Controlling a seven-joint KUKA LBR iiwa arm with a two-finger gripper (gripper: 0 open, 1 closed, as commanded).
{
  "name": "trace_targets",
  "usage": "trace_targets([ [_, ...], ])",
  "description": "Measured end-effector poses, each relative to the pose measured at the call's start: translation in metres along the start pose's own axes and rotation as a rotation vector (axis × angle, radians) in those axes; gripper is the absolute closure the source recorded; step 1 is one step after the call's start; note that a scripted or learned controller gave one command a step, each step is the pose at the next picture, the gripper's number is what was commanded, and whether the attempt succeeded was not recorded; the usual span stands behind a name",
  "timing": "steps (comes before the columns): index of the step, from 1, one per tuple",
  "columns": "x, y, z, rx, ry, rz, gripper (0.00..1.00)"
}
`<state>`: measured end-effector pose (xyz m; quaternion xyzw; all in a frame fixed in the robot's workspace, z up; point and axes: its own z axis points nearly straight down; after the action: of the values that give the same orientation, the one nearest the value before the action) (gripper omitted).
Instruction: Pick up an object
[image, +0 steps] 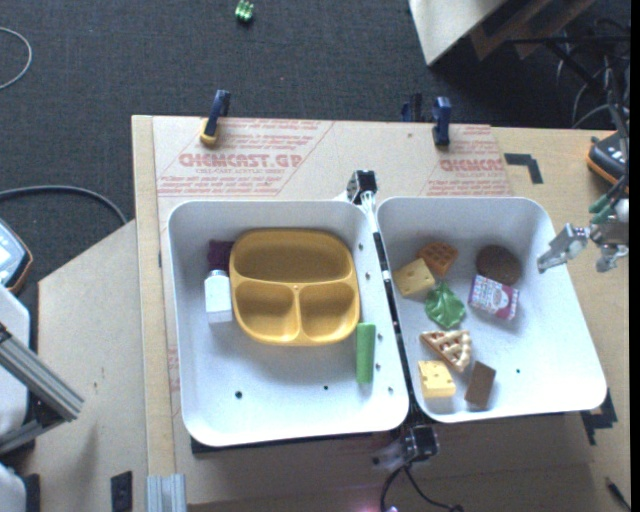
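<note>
Camera view: looked down at a slant on a table (300, 150) bearing two shallow white bins side by side.
Pincer (556, 251): sat at the right edge of the frame, over the right rim of the right bin (560, 330); whether it was spread or pressed together could not be told, and nothing showed between its tips.
Left bin (260, 400): held a yellow divided tray (294, 286) in its upper middle, a small white bottle (218, 296) touching the tray's left side, and a green stick (366, 352) lying just off the tray's lower right corner.
Right bin, upper part: a waffle piece (438, 256), a tan cube (413, 276) just beside it, a dark brown round piece (498, 264) and a pink-and-white packet (493, 297) below that.
Right bin, middle: a green leafy piece (445, 305).
Right bin, lower part: a pizza slice (447, 347), a cheese wedge (435, 379) and a brown bar (480, 385) near the front wall.
Objects to pick: all lay on the bin floors, apart from the pincer.
</note>
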<state>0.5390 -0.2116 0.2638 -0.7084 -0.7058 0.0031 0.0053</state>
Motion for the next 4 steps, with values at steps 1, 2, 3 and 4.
trace_targets([
  [1, 0.001, 0.002, -0.006, -0.012, -0.003, -0.004, 0.00],
  [2, 0.004, 0.009, 0.054, -0.005, 0.000, -0.004, 0.00],
  [3, -0.004, 0.004, 0.110, -0.006, 0.000, -0.003, 0.00],
  [4, -0.003, -0.007, 0.163, -0.005, 0.000, -0.003, 0.00],
])
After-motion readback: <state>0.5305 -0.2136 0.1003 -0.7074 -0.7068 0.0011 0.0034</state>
